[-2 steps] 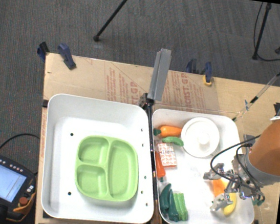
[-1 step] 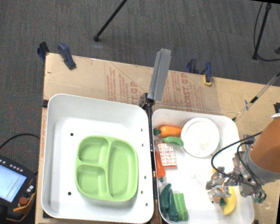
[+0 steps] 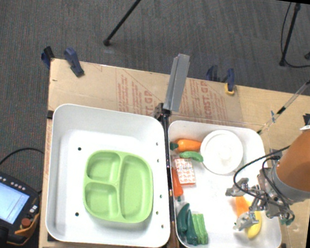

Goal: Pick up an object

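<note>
Grey carpet with tripod legs surrounds a cardboard-topped bench (image 3: 126, 85) bearing two shallow white bins: the left white bin (image 3: 64, 136) holds a light-green plastic tray with three compartments (image 3: 118, 186), and the right white bin (image 3: 213, 237) holds a round white lid (image 3: 222, 151) at 12 o'clock, an orange-and-green toy carrot (image 3: 189, 146) at 10 o'clock, a red-and-white printed card (image 3: 184, 172) near 9 o'clock, and dark-green toy vegetables (image 3: 192, 226) at 7 o'clock. At 4 o'clock in the right bin, the grey two-finger gripper (image 3: 250, 215) hangs over a small yellow banana-shaped toy (image 3: 253, 229) and an orange toy piece (image 3: 241, 204). Whether its fingers are spread or pinching the yellow toy cannot be told.
</note>
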Available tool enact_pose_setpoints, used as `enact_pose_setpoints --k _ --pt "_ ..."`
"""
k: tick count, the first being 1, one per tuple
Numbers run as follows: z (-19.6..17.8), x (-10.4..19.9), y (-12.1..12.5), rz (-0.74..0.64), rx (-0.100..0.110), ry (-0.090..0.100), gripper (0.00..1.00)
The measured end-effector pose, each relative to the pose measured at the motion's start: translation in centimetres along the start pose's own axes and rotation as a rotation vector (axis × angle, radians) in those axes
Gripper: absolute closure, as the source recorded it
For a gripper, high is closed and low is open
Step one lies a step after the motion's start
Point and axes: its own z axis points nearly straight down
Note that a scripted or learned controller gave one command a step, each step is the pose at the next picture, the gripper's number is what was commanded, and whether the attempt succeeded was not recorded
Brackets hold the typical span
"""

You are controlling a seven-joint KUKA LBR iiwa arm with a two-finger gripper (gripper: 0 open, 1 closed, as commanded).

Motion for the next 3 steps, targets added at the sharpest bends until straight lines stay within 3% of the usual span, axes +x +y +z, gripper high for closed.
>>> enact_pose_setpoints --k 1,2,3 --pt "1.0 2.9 0.0 0.097 0.0 0.003 0.0" --pt "1.0 1.6 4.1 0.086 0.0 0.003 0.0" --pt "1.1 2.7 8.6 -0.003 0.0 0.004 0.0"
